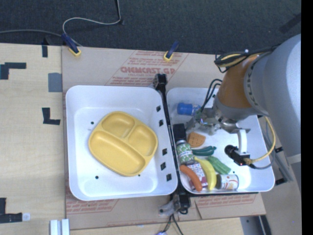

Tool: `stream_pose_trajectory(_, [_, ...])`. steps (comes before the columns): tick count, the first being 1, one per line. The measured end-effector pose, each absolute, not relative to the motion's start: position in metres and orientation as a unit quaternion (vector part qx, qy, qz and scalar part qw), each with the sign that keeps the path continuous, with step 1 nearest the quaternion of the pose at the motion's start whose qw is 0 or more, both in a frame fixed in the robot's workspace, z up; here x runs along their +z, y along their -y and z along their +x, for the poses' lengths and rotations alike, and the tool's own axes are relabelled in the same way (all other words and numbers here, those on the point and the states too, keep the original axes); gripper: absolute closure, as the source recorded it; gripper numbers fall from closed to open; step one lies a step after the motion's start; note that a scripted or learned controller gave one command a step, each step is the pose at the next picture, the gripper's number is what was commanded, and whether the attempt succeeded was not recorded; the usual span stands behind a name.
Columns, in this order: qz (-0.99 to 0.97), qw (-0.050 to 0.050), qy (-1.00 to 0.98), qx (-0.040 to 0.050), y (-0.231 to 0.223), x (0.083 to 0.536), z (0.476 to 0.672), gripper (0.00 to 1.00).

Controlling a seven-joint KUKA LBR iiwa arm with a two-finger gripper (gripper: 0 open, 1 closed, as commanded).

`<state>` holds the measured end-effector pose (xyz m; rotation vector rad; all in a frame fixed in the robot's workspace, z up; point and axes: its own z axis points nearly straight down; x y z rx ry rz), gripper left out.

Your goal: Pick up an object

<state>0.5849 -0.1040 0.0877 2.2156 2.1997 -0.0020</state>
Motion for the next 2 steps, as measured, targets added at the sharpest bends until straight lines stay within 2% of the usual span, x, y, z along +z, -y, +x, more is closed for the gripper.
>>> stream_pose_trajectory(1, [0.709,0.004,-0.706,-0.0003,0.100,0.096,0.584,1.00])
stream_pose_trajectory(2, [0.706,0.001,-0.708,0.0006,0.059,0.186,0.669,1.00])
